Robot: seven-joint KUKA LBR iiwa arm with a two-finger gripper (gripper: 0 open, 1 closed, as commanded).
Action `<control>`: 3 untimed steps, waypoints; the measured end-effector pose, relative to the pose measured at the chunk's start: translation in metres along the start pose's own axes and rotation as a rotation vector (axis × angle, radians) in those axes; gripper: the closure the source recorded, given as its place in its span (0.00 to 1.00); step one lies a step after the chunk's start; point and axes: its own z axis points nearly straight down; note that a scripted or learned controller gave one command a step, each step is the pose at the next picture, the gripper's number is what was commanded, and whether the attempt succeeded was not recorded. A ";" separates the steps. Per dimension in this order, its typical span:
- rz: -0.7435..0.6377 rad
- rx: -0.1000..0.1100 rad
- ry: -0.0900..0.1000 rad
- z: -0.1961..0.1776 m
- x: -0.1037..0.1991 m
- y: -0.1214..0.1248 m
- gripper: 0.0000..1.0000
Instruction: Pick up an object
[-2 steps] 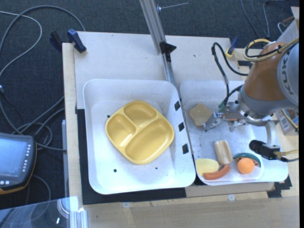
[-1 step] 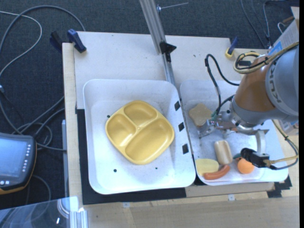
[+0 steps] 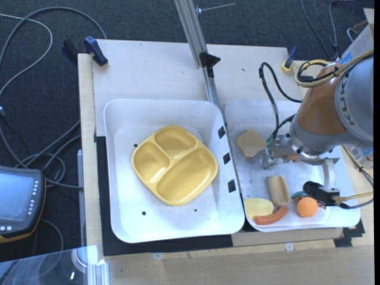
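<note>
Your gripper (image 3: 272,158) sits low in the right bin (image 3: 249,116), just beside a tan bread-like chunk (image 3: 250,142) that lies on its side nearest the left bin (image 3: 119,159). Close on the gripper's near side lies a tan roll (image 3: 278,189). Past the roll, along the bin's front wall, lie a pale yellow piece (image 3: 259,206), a red sausage (image 3: 270,218) and an orange ball (image 3: 307,207). A yellow divided plate (image 3: 174,165) lies in the left bin. You cannot tell whether the gripper is released or clenched, and nothing shows in its grasp.
</note>
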 end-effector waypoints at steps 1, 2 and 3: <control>-0.001 -0.004 -0.003 -0.044 -0.002 -0.002 1.00; 0.000 -0.008 -0.004 -0.105 -0.010 0.000 1.00; -0.001 -0.009 -0.005 -0.169 -0.014 0.001 1.00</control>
